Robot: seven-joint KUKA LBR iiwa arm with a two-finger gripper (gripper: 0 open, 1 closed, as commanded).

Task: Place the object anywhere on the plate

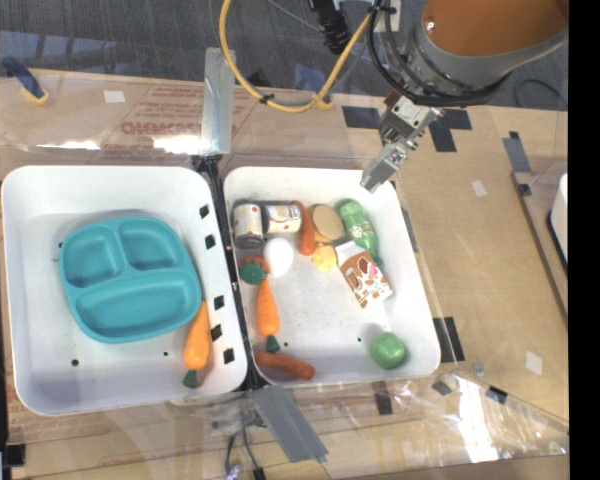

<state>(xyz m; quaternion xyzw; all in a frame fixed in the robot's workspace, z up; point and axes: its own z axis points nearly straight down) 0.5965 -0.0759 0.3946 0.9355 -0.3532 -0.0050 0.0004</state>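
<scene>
1. Sausage (285,366) and green ball (387,349) sat nearest in the right bin (417,298).
2. Carrot (196,342) lay beside the teal plate (128,278), left bin (20,268).
3. Can (248,224) and snack packet (365,278) crowded farther back.
4. Gripper (378,173) hung over the right bin's far rim, jaws' state I couldn't tell.

One camera looks down at a slant from above the bench (480,268) — both white bins (40,388) sit in frame, and the arm (480,18) enters from upper right.

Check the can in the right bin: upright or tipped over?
Tipped over. The can lies on its side near the right bin's back left corner, its round end facing left and its label along its length.
</scene>
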